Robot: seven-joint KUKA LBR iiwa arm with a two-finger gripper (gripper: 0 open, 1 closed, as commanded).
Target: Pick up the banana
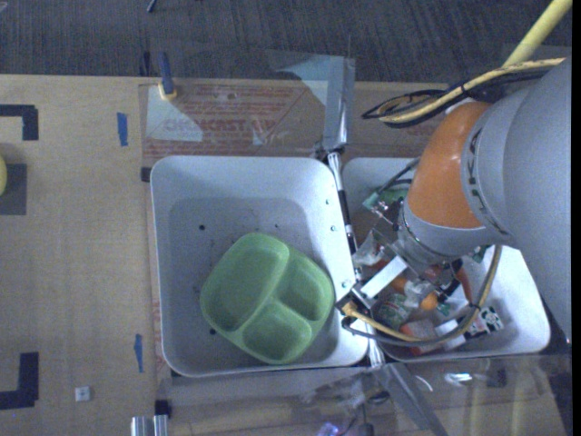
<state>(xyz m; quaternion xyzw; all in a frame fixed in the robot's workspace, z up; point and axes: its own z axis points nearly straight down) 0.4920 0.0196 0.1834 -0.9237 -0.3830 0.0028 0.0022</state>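
Banana cannot be made out among the clutter in the right bin (536, 330), where its place is hidden by the arm (454, 189). The fingers (408, 289) are lowered into that bin's left part, above a jumble of small packaged items (399, 312); whether they are open or closed cannot be told. To the left of the fingers, in the left bin (182, 189), a green divided plate (268, 298) is seen. Both bins are carried by the wooden tabletop (73, 271).
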